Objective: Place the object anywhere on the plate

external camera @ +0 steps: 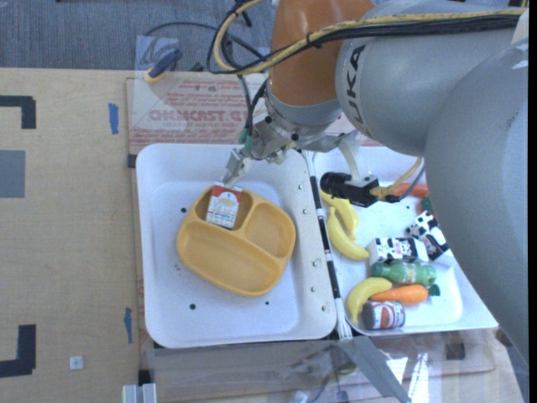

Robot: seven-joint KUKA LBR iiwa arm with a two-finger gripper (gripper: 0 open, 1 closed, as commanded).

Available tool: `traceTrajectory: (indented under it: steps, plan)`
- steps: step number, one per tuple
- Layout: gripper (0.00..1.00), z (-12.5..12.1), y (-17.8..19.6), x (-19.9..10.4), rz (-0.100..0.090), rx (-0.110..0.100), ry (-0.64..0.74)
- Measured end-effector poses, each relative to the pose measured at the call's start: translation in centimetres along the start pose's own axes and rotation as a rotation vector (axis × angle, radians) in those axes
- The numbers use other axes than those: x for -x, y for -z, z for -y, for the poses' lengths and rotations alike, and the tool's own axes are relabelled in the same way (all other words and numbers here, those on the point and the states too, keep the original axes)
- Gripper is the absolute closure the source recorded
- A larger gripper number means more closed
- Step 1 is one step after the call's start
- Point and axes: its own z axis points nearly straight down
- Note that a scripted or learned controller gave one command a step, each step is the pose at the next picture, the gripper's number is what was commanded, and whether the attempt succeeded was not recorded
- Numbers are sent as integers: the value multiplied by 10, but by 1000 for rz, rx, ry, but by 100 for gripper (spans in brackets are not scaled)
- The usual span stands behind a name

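Small carton (pixel 223 207) lying in yellow plate (pixel 226 263) compartment, gripper (pixel 233 168) just above, grip state unclear

Right bin's clutter on the tabletop

In the right-hand bin (pixel 470 313) at the frame's lower right lie two bananas (pixel 342 229) (pixel 362 293), a carrot (pixel 403 294), a green bottle (pixel 404 272), a small can (pixel 384 316) and a black-and-white cow toy (pixel 426 229), crowded together.

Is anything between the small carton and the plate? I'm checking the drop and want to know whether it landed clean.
Nothing visible does. The carton already lies in the upper-left compartment of the yellow plate, in the left bin. The gripper sits just above it, at the plate's upper rim.
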Motion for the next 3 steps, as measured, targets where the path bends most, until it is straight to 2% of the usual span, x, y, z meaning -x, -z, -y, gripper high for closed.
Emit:
traceTrajectory:
  steps: [1, 2, 3]
  plan:
    - [0, 32, 29, -4, -2, -4, 148]
    - [0, 103, 35, 11, -2, -5, -1]
    - [0, 103, 35, 11, -3, -5, -1]
